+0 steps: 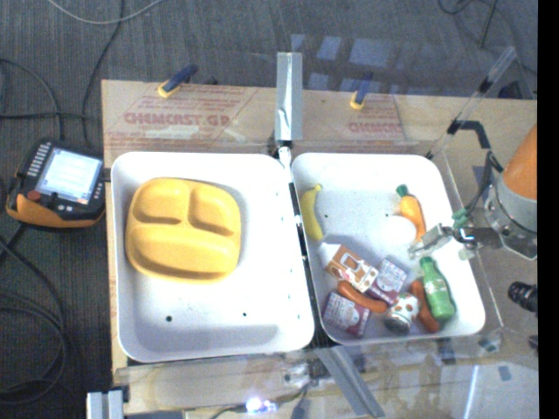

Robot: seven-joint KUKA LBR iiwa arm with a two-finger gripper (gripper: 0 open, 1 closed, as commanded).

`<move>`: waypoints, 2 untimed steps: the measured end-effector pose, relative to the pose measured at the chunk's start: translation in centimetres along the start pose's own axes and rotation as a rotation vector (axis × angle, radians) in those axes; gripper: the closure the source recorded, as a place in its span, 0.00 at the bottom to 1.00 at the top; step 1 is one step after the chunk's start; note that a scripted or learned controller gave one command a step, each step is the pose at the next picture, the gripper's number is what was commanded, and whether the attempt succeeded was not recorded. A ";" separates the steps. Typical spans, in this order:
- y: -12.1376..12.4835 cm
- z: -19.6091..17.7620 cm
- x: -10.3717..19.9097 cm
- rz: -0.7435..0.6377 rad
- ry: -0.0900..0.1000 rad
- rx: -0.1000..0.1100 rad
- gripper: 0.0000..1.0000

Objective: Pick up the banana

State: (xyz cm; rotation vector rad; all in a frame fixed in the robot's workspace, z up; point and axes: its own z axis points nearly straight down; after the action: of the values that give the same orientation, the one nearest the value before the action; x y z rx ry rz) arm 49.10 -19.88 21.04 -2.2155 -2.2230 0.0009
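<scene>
**Inspector:** State the position of the banana point(311, 213).

**Assessor:** It lies in the right bin point(367, 171), hard against that bin's left wall, lengthwise along it, in the upper half. Nothing touches it.

**Inspector:** And the arm?

**Assessor:** It enters from the right. The jaws point(434, 239) stand over the right bin's right side, well apart from the banana. They are slightly parted, with nothing between them.

**Inspector:** What lies near them?

**Assessor:** A carrot point(410, 209) just above them and a green bottle point(437, 291) just below. An egg-like white object point(399, 229) rests beside the carrot.

**Inspector:** Other contents of that bin?

**Assessor:** An orange-and-white carton point(351, 268), a small purple packet point(392, 277), a dark red pouch point(346, 313), a sausage point(362, 299) and a small can point(402, 312), clustered along the lower part.

**Inspector:** The left bin point(175, 334)?

**Assessor:** It holds a yellow compartment tray point(185, 228), upper left.

**Inspector:** Beyond the worktop point(140, 116)?

**Assessor:** A control pendant point(58, 184) on the floor at left, with cables.
</scene>
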 end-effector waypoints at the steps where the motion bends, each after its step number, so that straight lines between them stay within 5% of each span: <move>1: 1.4 11.0 5.9 0.116 -0.004 -0.003 0.00; 2: 8.6 12.0 7.3 0.096 -0.006 -0.013 0.00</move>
State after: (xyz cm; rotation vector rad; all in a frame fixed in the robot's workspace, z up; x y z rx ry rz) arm 57.67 -12.52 8.98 -2.3296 -2.1237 -0.0069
